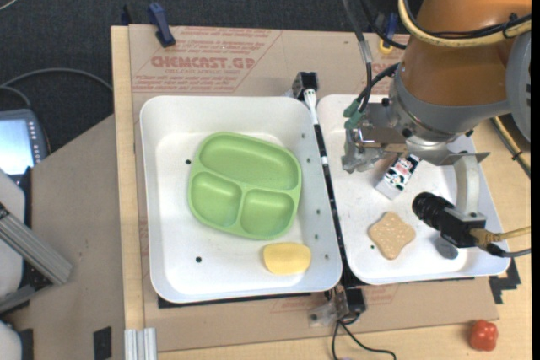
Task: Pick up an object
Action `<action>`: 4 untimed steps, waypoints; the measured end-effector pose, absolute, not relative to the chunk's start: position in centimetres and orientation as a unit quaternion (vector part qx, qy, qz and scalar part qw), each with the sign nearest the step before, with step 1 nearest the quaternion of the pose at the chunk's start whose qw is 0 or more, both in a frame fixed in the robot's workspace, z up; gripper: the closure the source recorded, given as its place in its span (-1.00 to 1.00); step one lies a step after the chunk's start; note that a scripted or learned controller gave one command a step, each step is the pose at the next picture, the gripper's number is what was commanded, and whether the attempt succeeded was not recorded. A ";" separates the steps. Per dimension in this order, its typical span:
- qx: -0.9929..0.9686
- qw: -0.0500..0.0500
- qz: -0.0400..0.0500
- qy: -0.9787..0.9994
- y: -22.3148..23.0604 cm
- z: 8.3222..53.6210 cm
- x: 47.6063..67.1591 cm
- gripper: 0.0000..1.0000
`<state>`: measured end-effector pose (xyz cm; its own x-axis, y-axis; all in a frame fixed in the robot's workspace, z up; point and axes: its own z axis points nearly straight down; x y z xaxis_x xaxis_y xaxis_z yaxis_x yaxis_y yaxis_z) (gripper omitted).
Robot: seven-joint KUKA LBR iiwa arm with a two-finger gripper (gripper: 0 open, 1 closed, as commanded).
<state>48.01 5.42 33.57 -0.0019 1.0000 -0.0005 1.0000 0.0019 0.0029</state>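
My gripper [361, 154] hangs low over the left part of the right bin [422, 270], under the big orange wrist band. A small white carton with black and green print [398, 174] lies just to the gripper's right, on the bin floor. A tan, cookie-shaped piece [392, 234] rests nearer the front of the same bin. In the left bin [160, 181] a green divided plate [245, 185] lies in the middle, and a yellow rounded lump [286, 258] sits by the front right corner.
A black divider rail [323, 173] runs between the two bins. A blue clamp [160, 23] stands on the cardboard at the back left. A small red object [483, 335] lies off the bins at the front right.
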 end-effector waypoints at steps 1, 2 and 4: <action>0.706 0.002 0.001 0.708 5.4 34.6 48.1 1.00; 0.706 0.003 0.001 0.708 5.5 35.6 48.1 1.00; 0.705 0.005 0.002 0.709 5.5 37.6 48.2 1.00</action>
<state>48.23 5.54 37.62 -0.0057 1.0000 -0.0032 0.9999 0.0057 0.0096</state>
